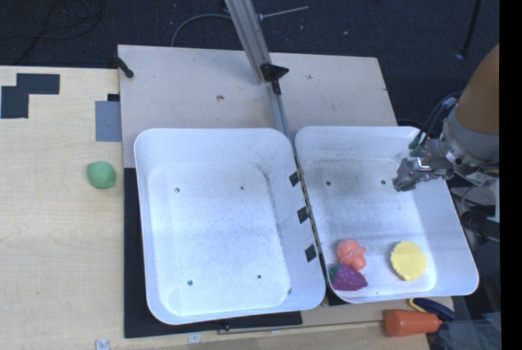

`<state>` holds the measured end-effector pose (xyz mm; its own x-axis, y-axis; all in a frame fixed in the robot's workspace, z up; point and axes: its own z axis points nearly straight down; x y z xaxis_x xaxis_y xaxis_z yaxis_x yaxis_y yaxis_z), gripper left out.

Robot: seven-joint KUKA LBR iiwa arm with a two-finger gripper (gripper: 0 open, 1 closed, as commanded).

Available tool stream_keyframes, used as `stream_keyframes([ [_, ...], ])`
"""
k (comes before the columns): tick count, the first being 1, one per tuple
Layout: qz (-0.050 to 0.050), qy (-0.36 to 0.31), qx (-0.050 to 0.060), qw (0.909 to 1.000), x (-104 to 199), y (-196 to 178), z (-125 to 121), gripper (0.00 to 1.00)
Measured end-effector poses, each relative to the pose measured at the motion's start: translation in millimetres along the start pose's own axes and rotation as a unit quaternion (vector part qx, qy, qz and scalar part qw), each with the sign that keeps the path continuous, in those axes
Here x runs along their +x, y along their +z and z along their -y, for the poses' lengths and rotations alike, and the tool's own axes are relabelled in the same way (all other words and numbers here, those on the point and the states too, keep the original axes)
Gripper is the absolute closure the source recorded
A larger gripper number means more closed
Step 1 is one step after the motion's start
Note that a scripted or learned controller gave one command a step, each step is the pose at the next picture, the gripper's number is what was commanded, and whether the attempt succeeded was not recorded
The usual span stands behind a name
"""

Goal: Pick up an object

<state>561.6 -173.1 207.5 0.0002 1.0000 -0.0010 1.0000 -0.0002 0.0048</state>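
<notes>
Claw: grey two-finger gripper (405, 179) sits over the upper right area of the right shallow white plastic bin (371, 148), near its right wall, on the grey arm w/ orange band (481, 104) reaching in from the right. Finger state: can't tell at this res.; nothing seen in its grasp, no object touching it.

Candidate objects, all in the right bin's lower end:
- yellow rounded lumpy toy (409, 259), lower right corner area.
- orange-pink rounded toy (351, 251), left of the yellow one, apart from it.
- purple grape-like cluster toy (349, 278), just below the orange-pink toy, touching or nearly so.

Placement note: the three lie together at the near end, prob. because the bin floor lets loose parts settle toward that wall. Claw is well apart from all of them, so judged a pre-approach position, no pick yet.

Left shallow white plastic bin (212, 218) adjoins the right one along the divider. Outside the bins: green ball (101, 175) on the wooden bench top (49, 242) at left; orange carrot-shaped item (412, 322) below the right bin.

Next step, judged: move toward the near end, descend on one toy; the yellow one is most isolated.
</notes>
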Motion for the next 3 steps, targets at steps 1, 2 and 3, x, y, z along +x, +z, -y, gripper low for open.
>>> stream_keyframes([
  [1,0.0,0.0,0.0,1.0,-0.5,-47.7,-0.8,1.0],
  [2,-0.001,-0.002,0.002,1.0,50.2,-49.4,-9.1,1.0],
  [3,-0.001,-0.002,0.003,1.0,97.7,-34.7,-7.7,1.0],
])
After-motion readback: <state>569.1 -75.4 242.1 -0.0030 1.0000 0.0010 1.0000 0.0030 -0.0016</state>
